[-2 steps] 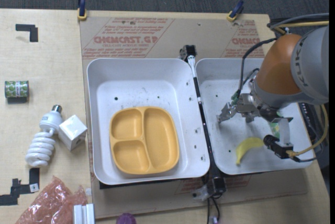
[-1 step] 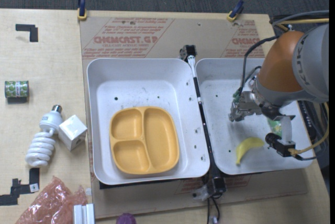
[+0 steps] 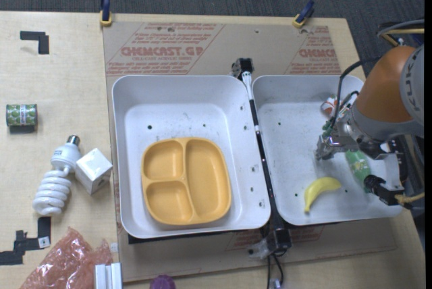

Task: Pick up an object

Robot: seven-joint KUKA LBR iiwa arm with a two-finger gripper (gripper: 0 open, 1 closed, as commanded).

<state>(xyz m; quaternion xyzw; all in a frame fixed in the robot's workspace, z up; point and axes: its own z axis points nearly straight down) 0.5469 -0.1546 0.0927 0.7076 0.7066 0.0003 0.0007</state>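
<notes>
Camera view, right bin [image 3: 297,95]: one banana [image 3: 320,190], yellow, lying loose on the bin floor toward 6 o'clock, not held. One green bottle-like item [image 3: 357,163] with a dark cap, toward 4 o'clock of the bin, just beside the gripper [image 3: 329,146] and partly under the arm's wrist; whether the two touch cannot be told. One small orange-and-white item [image 3: 329,105] at 2 o'clock of the bin, half hidden. Gripper: low over the bin's 3 o'clock side, metal fingers pointing down; its opening cannot be told, and nothing is visibly between them. Arm [image 3: 385,95]: grey with orange band, entering from 3 o'clock. Left bin [image 3: 135,95]: one yellow divided plate [image 3: 185,179], resting at 6 o'clock of its floor. Worktop [image 3: 54,65], off to 9 o'clock: spiral light bulb [image 3: 55,176], white cube [image 3: 94,170], small green can [image 3: 21,115], red mesh bag [image 3: 67,260]. Task status, by judgement: approach made, grasp unconfirmed; closing on an item and lifting it clear remain to be done.
</notes>
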